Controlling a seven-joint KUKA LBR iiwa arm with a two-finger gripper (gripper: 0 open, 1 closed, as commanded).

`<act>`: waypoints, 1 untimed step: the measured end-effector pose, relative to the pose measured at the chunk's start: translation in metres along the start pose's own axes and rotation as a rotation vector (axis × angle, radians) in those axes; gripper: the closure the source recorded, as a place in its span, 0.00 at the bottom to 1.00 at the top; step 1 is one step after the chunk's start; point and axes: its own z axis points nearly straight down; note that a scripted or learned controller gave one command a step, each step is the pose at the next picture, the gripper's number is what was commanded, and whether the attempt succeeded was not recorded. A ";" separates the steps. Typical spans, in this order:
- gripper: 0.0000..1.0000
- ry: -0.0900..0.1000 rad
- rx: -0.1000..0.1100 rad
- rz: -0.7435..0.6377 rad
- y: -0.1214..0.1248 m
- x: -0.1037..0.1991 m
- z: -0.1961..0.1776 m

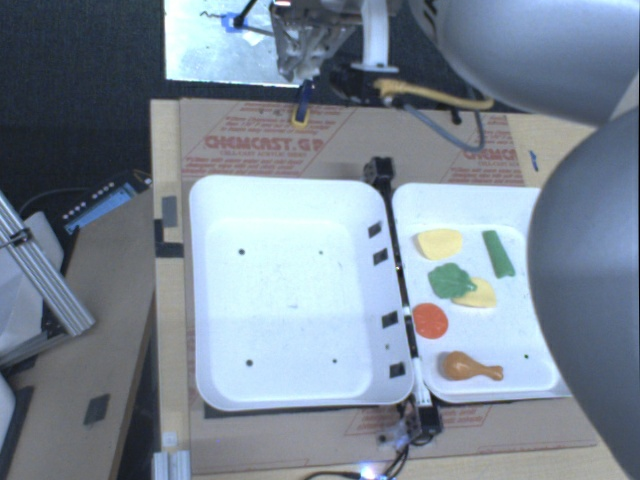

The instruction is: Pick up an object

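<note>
We see two shallow white bins side by side on the desk (165,298), resting on a sheet of printed cardboard (260,138). The left bin (215,218) shows only its bare floor with a few small dark dots. The right bin (415,200) holds all the toy food, gathered toward its left and middle part.

Near the top of that group lies a pale yellow piece (439,243), and to its right a green stick (498,253) set slightly tilted. Below the yellow piece sits a leafy green piece (450,280), which overlaps a second yellow piece (481,294) just to its right. Below those we find an orange-red round piece (430,320), and nearest the front rim a brown drumstick (468,367) lying on its side, its thin end pointing right.

The grey arm (590,258) fills the right side and the top of the view, covering the right bin's far side. The gripper (305,63) hangs beyond the bins, above the far edge of the cardboard, well apart from every toy. Its fingers point down toward the cardboard with nothing between them; we cannot tell whether they are apart or together.
</note>
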 end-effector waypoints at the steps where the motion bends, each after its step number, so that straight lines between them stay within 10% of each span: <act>1: 1.00 -0.003 0.007 0.001 0.000 0.003 -0.029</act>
